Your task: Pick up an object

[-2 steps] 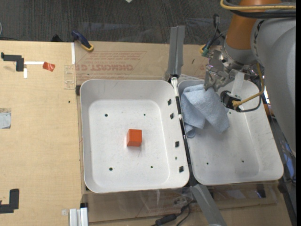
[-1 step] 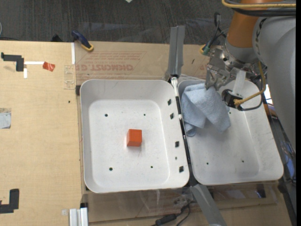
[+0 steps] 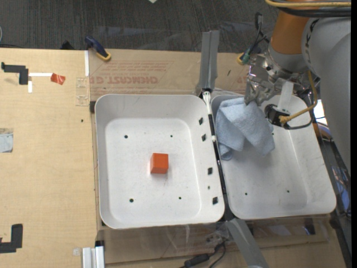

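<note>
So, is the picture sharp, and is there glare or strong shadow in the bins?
In the camera view, the orange block is sharp with a faint soft shadow; the white bins are evenly lit without harsh glare; the blue cloth shows soft fold shadows below the gripper.

A robotics lab: white bins (image 3: 111,205) on a cardboard-topped bench (image 3: 44,166) (carpet floor beyond)

The gripper (image 3: 255,96) sits over the right bin (image 3: 290,200), at the cloth's (image 3: 242,127) top; the block (image 3: 159,163) lies well left, in the left bin (image 3: 111,149).
</note>
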Available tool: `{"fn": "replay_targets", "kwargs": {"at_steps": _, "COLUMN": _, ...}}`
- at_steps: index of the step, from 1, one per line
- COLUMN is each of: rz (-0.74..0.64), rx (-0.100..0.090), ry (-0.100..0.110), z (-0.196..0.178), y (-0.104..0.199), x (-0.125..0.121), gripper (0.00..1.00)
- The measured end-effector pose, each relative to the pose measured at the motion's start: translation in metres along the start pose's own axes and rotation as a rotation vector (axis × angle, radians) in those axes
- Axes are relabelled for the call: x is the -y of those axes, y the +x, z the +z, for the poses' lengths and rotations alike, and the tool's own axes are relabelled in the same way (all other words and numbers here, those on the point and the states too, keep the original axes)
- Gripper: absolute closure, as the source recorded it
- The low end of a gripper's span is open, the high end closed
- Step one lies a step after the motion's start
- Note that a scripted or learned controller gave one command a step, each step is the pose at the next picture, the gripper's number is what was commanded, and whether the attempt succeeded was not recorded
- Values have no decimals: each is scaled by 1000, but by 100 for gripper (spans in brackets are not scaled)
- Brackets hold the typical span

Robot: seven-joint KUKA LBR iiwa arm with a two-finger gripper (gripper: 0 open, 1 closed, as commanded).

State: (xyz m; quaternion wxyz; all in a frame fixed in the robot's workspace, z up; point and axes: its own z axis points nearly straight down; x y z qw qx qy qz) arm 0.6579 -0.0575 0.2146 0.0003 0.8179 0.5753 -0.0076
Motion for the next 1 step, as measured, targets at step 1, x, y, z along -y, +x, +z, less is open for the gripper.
{"fn": "replay_targets", "kwargs": {"at_steps": 1, "rz": -235, "rx": -9, "ry": -6, "z": 24, "y": 40, "x": 15, "gripper": 100}}
